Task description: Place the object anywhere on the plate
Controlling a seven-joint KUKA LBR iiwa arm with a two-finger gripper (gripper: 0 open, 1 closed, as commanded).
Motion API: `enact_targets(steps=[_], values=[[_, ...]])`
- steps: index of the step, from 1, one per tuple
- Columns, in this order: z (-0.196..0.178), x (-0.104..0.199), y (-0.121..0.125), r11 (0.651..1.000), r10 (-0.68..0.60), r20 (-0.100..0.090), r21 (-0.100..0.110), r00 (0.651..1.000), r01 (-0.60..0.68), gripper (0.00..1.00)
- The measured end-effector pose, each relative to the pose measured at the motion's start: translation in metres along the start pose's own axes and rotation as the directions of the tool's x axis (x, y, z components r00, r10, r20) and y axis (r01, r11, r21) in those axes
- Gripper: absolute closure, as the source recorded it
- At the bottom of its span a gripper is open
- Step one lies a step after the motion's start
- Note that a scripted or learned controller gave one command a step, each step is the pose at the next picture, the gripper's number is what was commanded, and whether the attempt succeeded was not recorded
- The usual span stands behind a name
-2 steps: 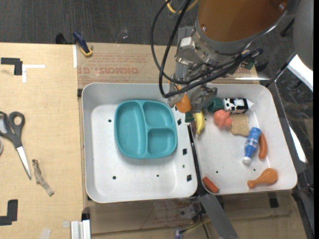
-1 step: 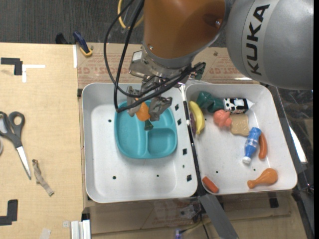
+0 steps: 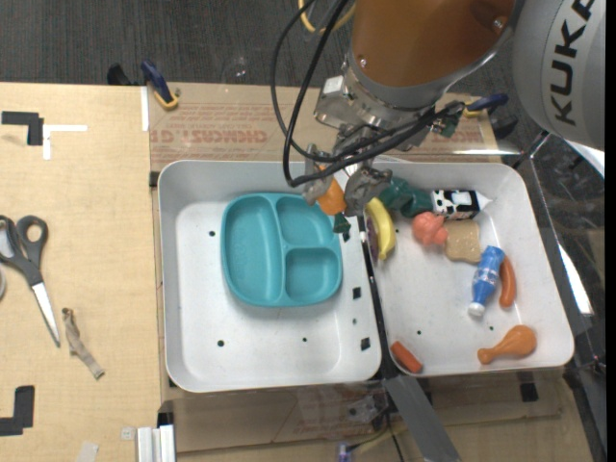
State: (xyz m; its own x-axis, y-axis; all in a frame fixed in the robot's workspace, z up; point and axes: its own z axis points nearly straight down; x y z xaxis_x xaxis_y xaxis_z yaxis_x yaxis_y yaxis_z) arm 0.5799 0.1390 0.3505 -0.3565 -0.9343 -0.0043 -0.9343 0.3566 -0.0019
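— Hovering at the divide between the two bins: one gripper [image 3: 339,192], low over the top right corner of the teal plate [image 3: 282,249]. Item beneath it — a small orange object [image 3: 332,198], carrot-like with a green tip [image 3: 341,225], close against the fingers.

— Held, or just lying there?

— Cannot tell. The orange piece sits right at the fingertips, but the wrist and cable loops crowd that spot, so whether the jaws are spread or pressed onto it is not readable from here. Entered as uncertain.

— Location of the piece against the plate?

— At the plate's upper right rim, partly over the edge, not over any of the three compartments. Left bin [image 3: 192,335] otherwise holds the plate alone.

— Risks, then?

— First: a release here may tip the piece off the rim onto the bin floor, or into the gap by the dividing wall — the rim slopes and the piece looks rounded. Second: if the grip is only partial, it may slip out early, back toward the right bin. Third: the banana [image 3: 382,227] lies just beside the fingers, across the wall; a sideways sweep could knock it.

— Safest course?

— My judgement: carry further left, over the large compartment, before letting go.
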Motion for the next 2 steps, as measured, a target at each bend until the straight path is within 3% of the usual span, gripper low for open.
enact_targets(steps=[1, 2], values=[[-0.014, -0.031, -0.008, 0.996, -0.088, 0.001, 0.0, 0.996, 0.088, 1.0], [-0.132, -0.017, 0.026, 0.921, -0.389, 0.001, 0.0, 0.921, 0.389, 1.0]])
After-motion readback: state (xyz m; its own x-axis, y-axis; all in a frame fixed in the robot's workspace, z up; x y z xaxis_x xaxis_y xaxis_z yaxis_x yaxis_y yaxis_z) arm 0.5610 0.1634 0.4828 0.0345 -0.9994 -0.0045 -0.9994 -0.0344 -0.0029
